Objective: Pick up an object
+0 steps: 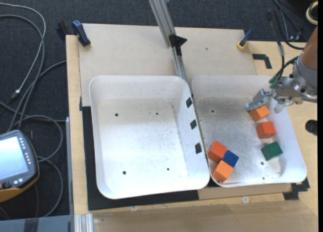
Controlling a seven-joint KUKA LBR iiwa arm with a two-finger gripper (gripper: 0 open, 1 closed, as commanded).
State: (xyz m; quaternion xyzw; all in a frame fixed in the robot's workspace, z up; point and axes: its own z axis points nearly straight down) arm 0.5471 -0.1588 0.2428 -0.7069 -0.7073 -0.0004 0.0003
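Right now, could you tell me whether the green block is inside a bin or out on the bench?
Inside: the green block lies on the floor of the right bin, near its right wall.

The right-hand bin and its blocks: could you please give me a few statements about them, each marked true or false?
1. All the blocks lie in the right bin. True.
2. The green block sits in the left bin. False: it is in the right bin, near its right wall.
3. The blue block touches two orange blocks. True.
4. The gripper hovers over the left bin. False: it is over the right bin, by an orange block.
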